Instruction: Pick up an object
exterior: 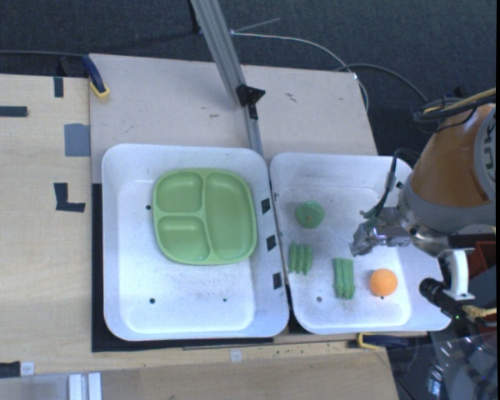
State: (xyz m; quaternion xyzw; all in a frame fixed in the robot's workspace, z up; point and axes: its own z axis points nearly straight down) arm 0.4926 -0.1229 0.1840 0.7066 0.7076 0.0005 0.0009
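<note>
Gripper is hanging over the right bin, near its right side, and I cannot tell how its parts are standing, because they are too small and dark. Under and beside it, an orange ball is lying near the front right corner. A green ridged piece is lying just left of the ball, another ridged piece further left, and a round green object behind. In the left bin, a green divided plate is resting.

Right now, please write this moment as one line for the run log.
gripper: over right bin, holds nothing seen | nearest: orange ball, green ridged piece | left bin: green divided plate
</note>
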